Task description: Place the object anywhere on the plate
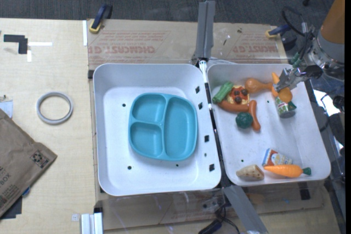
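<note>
A blue three-compartment plate [163, 126] lies in the middle of the left bin [109, 118] with nothing on it. The right bin [312, 134] holds several toy foods: a green vegetable [222, 91], a pizza slice [239, 97], a drumstick [258, 85], a dark green ball [244, 121], a small can [286, 109], a carton [276, 158], a carrot [285, 171] and a bread wedge [249, 173]. My gripper [284, 81] hangs over the bin's far right corner, just above an orange piece [284, 96] and the can.
A tape roll [55, 107] and a brown cardboard box [19, 164] lie on the bench to the left. Blue clamps [100, 17] hold the cardboard sheet behind the bins. A grey post [205, 30] rises between the two bins at the back.
</note>
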